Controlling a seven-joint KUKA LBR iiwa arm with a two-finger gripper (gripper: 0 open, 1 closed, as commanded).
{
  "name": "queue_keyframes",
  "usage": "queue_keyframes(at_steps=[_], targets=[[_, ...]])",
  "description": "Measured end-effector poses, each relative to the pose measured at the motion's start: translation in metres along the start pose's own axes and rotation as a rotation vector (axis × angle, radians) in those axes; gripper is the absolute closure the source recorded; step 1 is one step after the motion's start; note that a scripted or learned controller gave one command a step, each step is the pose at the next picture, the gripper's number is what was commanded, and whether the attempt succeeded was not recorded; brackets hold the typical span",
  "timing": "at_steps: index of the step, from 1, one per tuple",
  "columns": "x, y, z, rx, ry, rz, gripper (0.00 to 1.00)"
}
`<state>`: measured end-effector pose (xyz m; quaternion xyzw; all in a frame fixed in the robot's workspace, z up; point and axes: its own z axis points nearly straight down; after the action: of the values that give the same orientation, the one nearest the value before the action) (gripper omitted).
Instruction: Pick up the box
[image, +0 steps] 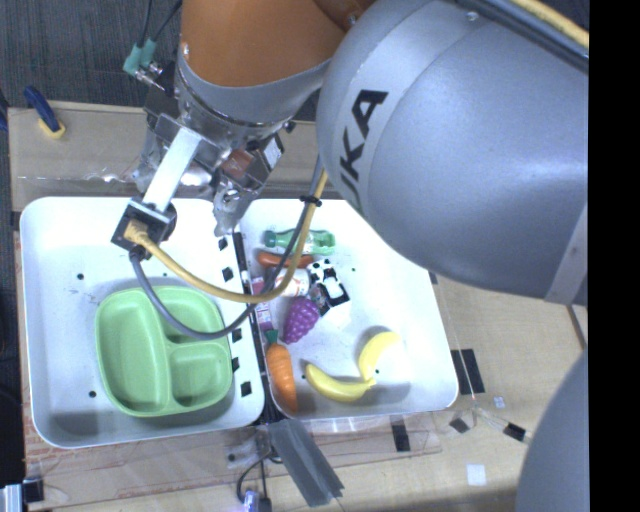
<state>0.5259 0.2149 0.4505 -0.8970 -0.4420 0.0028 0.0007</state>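
Observation:
The box (326, 282) is small and white with black markings. It lies in the right bin (420, 330), near the middle, just right of the purple grapes (301, 318). My gripper (229, 207) hangs over the far end of the divider between the two bins, up and to the left of the box and well apart from it. Nothing is seen in it. A yellow cable (200, 283) loops down from the wrist across the divider and partly crosses the items beside the box.
The right bin also holds a green bottle (297, 240), a carrot (282, 376), a banana (350, 372) and a thin pink item (265, 318). A green divided tray (165, 350) fills much of the left bin (60, 260). The arm's bulk covers the upper right.

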Motion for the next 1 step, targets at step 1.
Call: queue_keyframes(at_steps=[1], targets=[[0.0019,-0.0020,-0.0095,0.001,0.000,-0.010,1.00]])
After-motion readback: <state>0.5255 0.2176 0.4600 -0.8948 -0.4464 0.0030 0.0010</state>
